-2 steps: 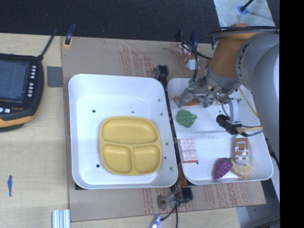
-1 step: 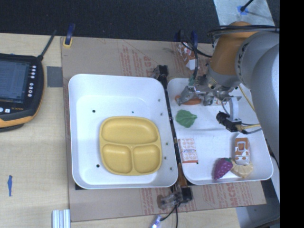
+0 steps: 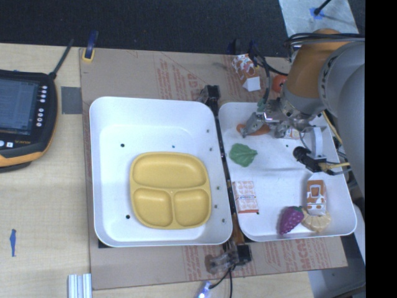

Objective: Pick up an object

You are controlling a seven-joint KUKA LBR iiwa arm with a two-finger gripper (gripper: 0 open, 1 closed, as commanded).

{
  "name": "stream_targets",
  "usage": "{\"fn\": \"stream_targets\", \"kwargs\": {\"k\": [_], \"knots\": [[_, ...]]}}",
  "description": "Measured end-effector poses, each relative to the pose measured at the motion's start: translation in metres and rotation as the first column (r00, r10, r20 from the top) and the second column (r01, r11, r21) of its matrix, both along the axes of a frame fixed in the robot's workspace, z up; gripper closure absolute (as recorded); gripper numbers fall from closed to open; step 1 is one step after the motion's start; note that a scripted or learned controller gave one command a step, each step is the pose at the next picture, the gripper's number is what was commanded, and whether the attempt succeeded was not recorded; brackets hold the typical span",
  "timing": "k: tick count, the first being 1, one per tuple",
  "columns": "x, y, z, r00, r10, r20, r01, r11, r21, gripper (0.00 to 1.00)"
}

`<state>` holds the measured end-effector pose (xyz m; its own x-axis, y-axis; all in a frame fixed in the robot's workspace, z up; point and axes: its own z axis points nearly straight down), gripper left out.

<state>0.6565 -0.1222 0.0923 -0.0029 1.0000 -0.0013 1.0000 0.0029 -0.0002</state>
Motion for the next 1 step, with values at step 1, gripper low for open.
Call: {"fn": "stream_targets", "kwargs": {"k": [1], "knots": [[0.0001, -0.0062, 0.0, 1.0, 0.0, 0.001, 0.0, 1.0, 0.0, 0.0]]}}
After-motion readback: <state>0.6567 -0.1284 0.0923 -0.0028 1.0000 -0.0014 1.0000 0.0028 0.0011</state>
